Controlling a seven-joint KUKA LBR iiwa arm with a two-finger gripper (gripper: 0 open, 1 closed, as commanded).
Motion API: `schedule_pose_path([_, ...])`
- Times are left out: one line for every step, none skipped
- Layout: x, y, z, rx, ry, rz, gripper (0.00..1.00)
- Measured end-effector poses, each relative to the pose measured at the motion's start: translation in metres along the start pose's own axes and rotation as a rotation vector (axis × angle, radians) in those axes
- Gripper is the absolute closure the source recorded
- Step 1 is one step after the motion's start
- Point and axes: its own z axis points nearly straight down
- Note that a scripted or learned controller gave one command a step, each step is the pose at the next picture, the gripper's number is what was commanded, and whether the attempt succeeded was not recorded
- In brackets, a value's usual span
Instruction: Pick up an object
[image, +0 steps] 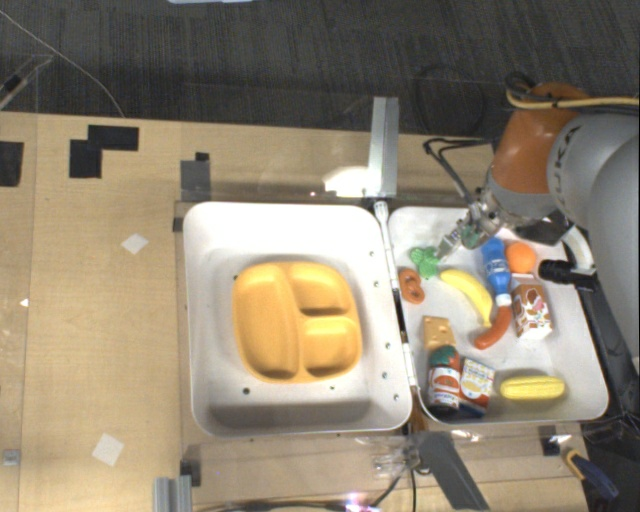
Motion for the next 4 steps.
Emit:
schedule_pose_path([0.047,-0.01,-0.088,0.003,0.006,0.19,1.0])
schedule_pose_path([0.036,-0.07,0.006,0.013,0.01,0.266,1.0])
schedule_pose_path([0.037,-0.068,0.005,0.011,0.01,0.263,0.0])
schedule_pose_path([0.009,-0.017,0.015,0.011,0.009,0.511,0.0])
